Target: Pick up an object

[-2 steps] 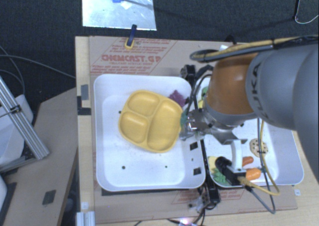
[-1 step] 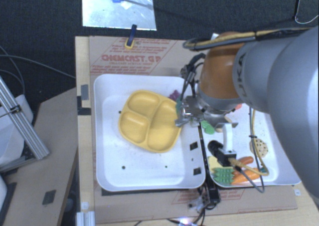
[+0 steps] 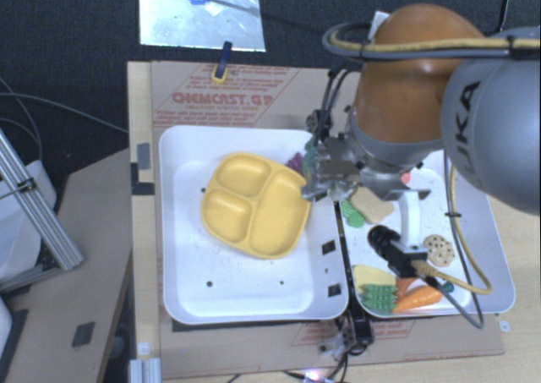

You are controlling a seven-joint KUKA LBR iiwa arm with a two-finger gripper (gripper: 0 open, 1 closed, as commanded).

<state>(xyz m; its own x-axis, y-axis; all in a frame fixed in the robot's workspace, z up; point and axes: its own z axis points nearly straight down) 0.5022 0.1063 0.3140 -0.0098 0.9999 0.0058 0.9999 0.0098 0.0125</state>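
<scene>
While the grey arm (image 3: 499,119) reaches in from the right, its gripper (image 3: 319,177) hangs low over the divider between the two white bins, just at the right edge of the yellow divided plate (image 3: 254,204). Whether the gripper is spread or closed, or has hold of anything, cannot be told from this angle. That plate lies tilted in the middle of the left bin (image 3: 194,288), with a small purple item (image 3: 296,159) at its far right corner. In the right bin (image 3: 489,259) lie a cookie (image 3: 438,248), a carrot (image 3: 418,298), a green pea pod (image 3: 378,294) and a tan slab (image 3: 370,205).
</scene>
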